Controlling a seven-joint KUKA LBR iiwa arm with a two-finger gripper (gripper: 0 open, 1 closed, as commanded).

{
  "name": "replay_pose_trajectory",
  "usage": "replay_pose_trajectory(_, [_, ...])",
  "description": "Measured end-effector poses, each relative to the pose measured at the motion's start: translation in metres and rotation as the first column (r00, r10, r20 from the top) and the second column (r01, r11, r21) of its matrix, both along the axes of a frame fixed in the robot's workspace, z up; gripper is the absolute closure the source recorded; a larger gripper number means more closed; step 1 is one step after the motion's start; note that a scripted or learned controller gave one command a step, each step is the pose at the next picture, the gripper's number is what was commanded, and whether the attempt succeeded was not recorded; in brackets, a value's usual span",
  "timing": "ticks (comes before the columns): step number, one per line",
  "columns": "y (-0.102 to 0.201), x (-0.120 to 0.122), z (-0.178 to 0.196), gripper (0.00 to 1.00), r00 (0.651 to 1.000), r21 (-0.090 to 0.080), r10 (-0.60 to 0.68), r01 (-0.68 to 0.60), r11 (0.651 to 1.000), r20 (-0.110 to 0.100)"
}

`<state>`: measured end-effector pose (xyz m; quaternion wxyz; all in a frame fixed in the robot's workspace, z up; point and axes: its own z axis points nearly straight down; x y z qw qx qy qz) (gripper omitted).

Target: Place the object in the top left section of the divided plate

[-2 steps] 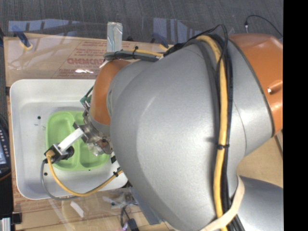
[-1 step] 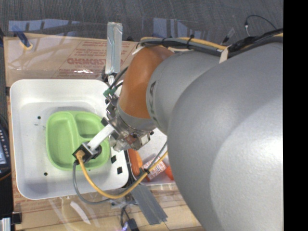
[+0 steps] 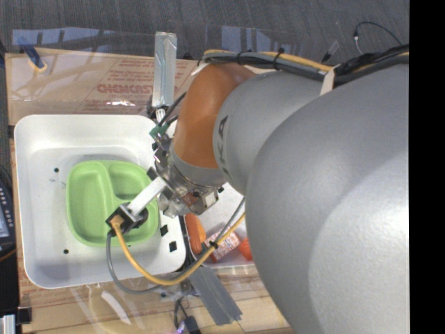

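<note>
Bench surface: brown cardboard sheet (image 3: 104, 82) with red print, lying under both bins and running behind them. A strip of silver-grey tape (image 3: 165, 58) runs across it at the rear, and a darker grey tape strip (image 3: 215, 299) lies at the front edge.

Floor: dark ribbed carpet (image 3: 104, 5) beyond the bench, across the top of the view.

Left bin (image 3: 42, 127): shallow, white, rounded corners. It holds the green divided plate (image 3: 87, 207), which lies flat near the bin's middle.

Right bin (image 3: 224, 221): mostly hidden beneath the arm.

Orange object (image 3: 195, 234): lies in the right bin, just beside the wall shared with the left bin and apart from the plate. A red-and-white packet (image 3: 235, 246) lies next to it, partly under the arm.

Arm (image 3: 334, 207): grey, with an orange band above the wrist, covering the right half of the view.

Gripper (image 3: 182, 199): above the shared bin wall, by the plate's right edge. Whether it is open or closed cannot be told.
</note>
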<state>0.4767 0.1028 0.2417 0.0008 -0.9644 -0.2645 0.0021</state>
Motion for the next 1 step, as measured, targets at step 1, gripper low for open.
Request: replay_pose_trajectory(1, [0.0013,0.0003,0.0089,1.00,1.000,0.000,0.008,-0.008,1.000,-0.002])
